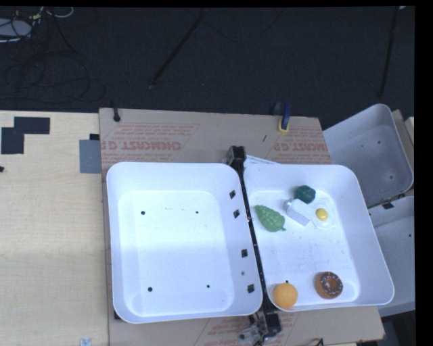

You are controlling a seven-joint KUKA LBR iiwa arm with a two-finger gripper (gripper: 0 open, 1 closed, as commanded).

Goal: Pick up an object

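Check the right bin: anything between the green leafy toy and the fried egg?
Yes. In the camera view a small white block lies between the green leafy toy and the fried egg.

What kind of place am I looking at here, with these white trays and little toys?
Probably a robot test bench in a lab: two shallow white bins clamped on cardboard, toy food such as an orange and donut, cables behind.

Red print stood on the brown cardboard sheet (203, 138) under the bins. Above the left bin it read upside down, roughly "CHEMCAST GP". A second, similar imprint lay above the right bin, only "GP" legible. A further fragment of red lettering on the cardboard's lower edge could not be read.
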